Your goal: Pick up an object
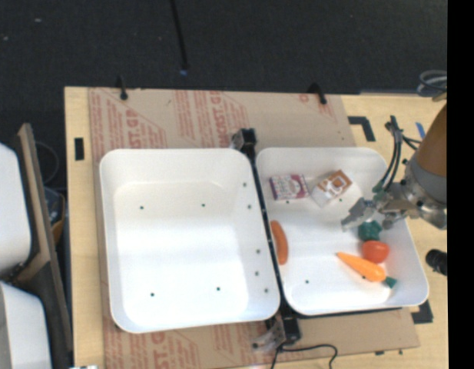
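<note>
Two bins sat side by side, & the gripper (pixel 365 217) hung low over the right bin (pixel 298 298) near its right rim w/ fingers spread & nothing between them, so I judged this the approach step, grasp not yet made. Nearest candidate was the green piece (pixel 369 231), just under & beside the fingertips, w/ the red tomato (pixel 376 250) & carrot (pixel 361 266) toward the front right corner; next move probably called for dropping straight onto the green piece & closing.

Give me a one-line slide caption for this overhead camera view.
Claw poised over the right white bin, beside a red tomato toy, orange carrot toy and small snack packets.
</note>
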Robot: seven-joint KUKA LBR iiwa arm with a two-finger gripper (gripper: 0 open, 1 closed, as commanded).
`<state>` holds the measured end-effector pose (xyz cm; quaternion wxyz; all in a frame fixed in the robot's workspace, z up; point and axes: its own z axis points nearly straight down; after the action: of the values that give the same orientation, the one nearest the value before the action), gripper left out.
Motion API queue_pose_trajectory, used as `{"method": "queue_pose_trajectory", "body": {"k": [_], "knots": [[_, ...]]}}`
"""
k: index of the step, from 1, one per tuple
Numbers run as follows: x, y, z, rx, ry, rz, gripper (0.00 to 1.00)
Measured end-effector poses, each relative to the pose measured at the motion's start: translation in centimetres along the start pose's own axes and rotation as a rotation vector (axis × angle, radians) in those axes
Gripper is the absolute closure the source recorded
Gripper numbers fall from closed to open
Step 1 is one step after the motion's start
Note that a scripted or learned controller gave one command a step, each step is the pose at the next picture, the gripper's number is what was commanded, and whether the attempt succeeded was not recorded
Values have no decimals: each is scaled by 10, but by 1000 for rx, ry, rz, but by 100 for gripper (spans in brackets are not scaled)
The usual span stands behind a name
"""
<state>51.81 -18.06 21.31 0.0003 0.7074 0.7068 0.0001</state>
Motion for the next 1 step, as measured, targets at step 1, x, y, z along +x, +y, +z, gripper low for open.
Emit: {"method": "queue_pose_trajectory", "body": {"k": [1], "knots": [[-1,0,-11,-1,0,0,100]]}}
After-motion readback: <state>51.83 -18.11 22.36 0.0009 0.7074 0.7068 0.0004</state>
